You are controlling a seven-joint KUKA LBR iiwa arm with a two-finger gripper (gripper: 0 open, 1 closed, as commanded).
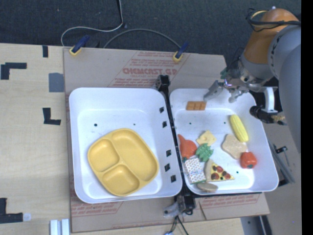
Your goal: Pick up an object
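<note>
In the camera view, we are watching the gripper hovering at the upper right of the frame, over the far rim of the right bin, its jaws spread apart and grasping nothing. A brown waffle is lying just beside it, likely the nearest pick, while the yellow tray is sitting in the left bin.

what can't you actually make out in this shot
- Gripper, camera view: small and blurred above the right bin's far rim, so its finger state is unreadable.
- Arm: cut off by the right edge.
- Small item at the right bin's near rim: partly under the pizza slice, too small to identify.
- Printed packet: print too small to read.
- Cable: cut off by the top edge.
</note>
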